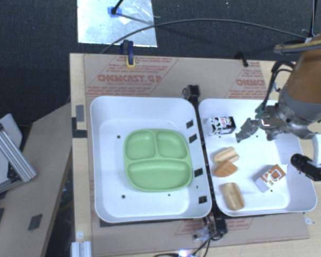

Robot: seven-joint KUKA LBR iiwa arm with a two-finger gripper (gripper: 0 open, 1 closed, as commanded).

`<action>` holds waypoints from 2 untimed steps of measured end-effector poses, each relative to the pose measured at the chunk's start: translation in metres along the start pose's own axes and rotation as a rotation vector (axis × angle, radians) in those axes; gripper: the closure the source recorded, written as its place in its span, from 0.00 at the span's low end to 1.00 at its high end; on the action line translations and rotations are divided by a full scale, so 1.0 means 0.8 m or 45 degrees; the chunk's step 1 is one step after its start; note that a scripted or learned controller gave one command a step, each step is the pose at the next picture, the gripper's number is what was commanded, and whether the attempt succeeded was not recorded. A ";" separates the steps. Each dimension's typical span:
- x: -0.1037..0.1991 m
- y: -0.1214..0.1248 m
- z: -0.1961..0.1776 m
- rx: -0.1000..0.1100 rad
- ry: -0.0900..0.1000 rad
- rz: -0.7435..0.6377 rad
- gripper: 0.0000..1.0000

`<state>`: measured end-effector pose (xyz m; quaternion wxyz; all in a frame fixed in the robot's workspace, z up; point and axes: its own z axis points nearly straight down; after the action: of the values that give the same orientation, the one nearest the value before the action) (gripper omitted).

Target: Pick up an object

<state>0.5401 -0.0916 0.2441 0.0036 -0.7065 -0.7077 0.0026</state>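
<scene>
I see the gripper (250, 130) hanging over the upper middle of the right bin (299, 199), at the end of the grey arm (305, 98) that comes in from the right with its orange band above the wrist. From this slanted view I cannot tell how its business end is set, and I see nothing caught in it. It sits just to the right of a small black and white carton (221, 125), which lies near the bin's upper left corner; whether the two touch I cannot make out.

Below the gripper, toward the left side of the same bin, two tan bread-like pieces lie one above the other and touching: a paler one (226, 155) on top and a browner wedge (225, 169) under it. Further down, near the front wall, lies a tan oval piece (232, 195). To the right of these, well apart from the gripper, sits a small box with orange and white markings (270, 176). A black knob-like part (305, 166) reaches in over the bin's right edge.

The left bin (104, 159) holds a green divided plate (158, 159) with three compartments, lying flat near its middle. Both bins rest on a brown board (144, 76) with red print.
</scene>
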 end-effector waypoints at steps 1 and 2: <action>0.000 0.003 -0.006 -0.014 -0.002 -0.002 0.00; 0.012 -0.002 0.062 -0.008 -0.001 0.001 0.00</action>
<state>0.5380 -0.0819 0.1948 0.0012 -0.7067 -0.7075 0.0006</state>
